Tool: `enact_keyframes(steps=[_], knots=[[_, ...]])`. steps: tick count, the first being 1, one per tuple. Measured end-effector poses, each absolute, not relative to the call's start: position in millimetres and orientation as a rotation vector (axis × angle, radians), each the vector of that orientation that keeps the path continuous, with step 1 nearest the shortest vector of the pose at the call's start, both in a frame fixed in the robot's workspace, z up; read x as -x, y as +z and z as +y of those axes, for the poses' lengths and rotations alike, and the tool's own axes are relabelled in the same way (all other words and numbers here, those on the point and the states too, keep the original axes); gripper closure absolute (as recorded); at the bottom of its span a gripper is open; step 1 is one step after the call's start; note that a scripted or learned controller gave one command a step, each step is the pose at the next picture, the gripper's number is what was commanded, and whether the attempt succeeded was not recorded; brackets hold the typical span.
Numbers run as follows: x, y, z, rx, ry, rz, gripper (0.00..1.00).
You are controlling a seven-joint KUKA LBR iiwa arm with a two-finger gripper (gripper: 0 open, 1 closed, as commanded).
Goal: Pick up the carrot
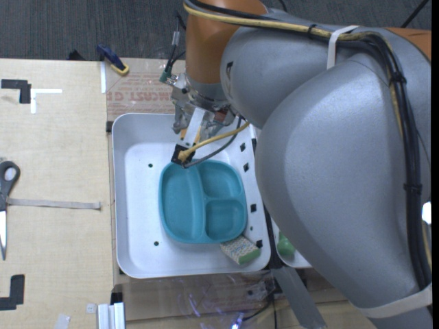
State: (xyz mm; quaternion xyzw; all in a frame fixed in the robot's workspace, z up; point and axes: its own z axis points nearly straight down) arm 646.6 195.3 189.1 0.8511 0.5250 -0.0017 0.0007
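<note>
Huge grey arm (343,184) at three o'clock, gripper (182,123) over the nine-o'clock bin (130,184), at twelve o'clock of the teal plate (185,204), spread or pinched impossible to tell, sponge (240,251) at the plate's five o'clock, carrot's place unclear.

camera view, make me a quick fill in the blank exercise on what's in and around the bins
1. The teal plate has ___ compartments.
2. The sponge lies by the plate's lower ___ corner.
3. The gripper hangs over the ___ bin.
4. The scissors lie on the bench, at the view's ___ edge.

Missing words: three; right; left; left.
</note>
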Motion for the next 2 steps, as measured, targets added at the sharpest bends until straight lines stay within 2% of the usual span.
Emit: enact_keyframes(steps=[1,2], knots=[[-593.8,167,190,-2.563,-0.008,1.818,1.00],[-561.9,215,228,-2.724,-0.004,1.563,1.00]])
